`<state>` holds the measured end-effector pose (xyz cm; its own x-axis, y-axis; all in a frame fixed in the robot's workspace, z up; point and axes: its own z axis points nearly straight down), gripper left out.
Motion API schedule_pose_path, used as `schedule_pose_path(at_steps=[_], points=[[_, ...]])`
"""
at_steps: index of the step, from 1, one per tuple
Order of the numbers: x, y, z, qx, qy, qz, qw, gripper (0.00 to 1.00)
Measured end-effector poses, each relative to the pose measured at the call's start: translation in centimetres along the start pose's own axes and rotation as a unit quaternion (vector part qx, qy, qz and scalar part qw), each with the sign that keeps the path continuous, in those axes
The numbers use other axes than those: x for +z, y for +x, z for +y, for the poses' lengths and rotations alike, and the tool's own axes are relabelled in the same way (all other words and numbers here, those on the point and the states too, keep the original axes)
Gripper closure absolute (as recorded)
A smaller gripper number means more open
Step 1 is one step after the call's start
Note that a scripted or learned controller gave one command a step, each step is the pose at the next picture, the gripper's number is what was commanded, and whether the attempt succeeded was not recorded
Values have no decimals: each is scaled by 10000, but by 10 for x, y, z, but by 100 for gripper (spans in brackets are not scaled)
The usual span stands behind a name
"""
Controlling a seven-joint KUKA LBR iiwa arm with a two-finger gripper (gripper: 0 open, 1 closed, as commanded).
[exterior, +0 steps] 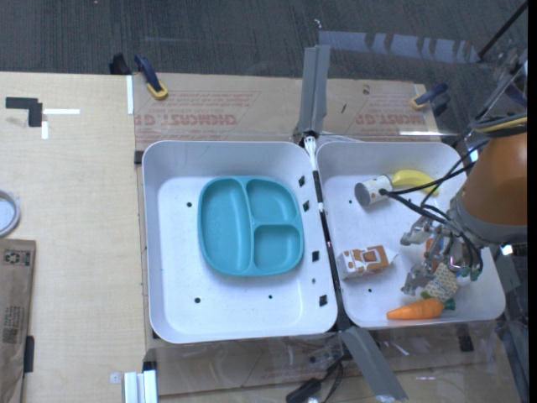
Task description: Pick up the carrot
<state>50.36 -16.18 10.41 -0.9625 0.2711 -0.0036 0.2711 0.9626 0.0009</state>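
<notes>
The orange carrot (414, 311) with a green top lies flat near the front edge of the right bin (352, 225), pointing left. My gripper (412, 261) hangs just above and behind it, coming in from the right below the orange wrist band. Its two grey fingertips (411, 236) stand apart with nothing between them, so it is open. The lower fingertip is a short way above the carrot and apart from it. A small speckled object (440, 287) sits beside the gripper, partly hidden by it.
In the right bin, a small brown and white box (366, 261) lies left of the gripper. A grey cup (371, 191) and a yellow banana (414, 178) sit at the back. The left bin (168, 225) holds a teal divided plate (250, 225).
</notes>
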Motion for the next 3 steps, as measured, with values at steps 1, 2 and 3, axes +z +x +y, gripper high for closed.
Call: schedule_pose_path(at_steps=[1,2,3], points=[[8,10,-36,243,-11,-85,9997,0],[10,22,-7,1186,-4,-30,9929,0],[2,21,-6,1190,-10,-30,9929,100]])
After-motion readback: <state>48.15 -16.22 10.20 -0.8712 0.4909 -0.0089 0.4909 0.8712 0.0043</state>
